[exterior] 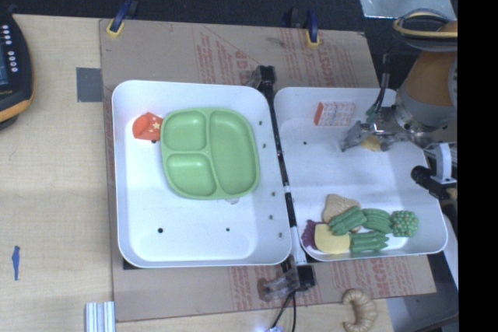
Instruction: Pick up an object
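Cardboard-covered bench, two white bins. In the right bin (311, 167) my gripper (366, 136) sits low over a small yellow piece (374, 142), its state I cannot tell. That piece looks light, hard and smooth; I'd pinch across its narrow middle.

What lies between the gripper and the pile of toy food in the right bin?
In the camera view, only bare white bin floor lies between the gripper and the pile of toy food near the right bin's front edge.
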Available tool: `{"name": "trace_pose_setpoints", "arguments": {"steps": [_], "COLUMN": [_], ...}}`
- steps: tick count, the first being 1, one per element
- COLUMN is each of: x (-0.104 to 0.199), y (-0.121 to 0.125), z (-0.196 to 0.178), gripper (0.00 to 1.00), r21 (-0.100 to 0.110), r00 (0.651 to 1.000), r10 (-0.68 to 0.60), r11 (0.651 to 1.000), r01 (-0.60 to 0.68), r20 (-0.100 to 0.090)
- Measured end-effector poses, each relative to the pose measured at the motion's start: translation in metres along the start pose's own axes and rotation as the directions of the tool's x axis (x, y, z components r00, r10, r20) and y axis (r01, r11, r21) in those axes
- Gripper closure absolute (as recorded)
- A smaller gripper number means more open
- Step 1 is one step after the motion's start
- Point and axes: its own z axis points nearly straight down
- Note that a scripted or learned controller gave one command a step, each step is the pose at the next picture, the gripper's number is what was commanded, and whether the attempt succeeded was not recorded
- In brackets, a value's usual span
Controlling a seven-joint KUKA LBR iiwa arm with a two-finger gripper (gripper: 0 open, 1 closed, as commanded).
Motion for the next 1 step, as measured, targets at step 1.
{"name": "trace_pose_setpoints", "arguments": {"steps": [1], "x": [-0.0134], "y": [0.0488], "z": [0.0000], "gripper": [0.00], "r21": [0.001], "r00": [1.000], "r10": [0.000], "r11": [1.000], "r01": [0.000], "r20": [0.000]}}
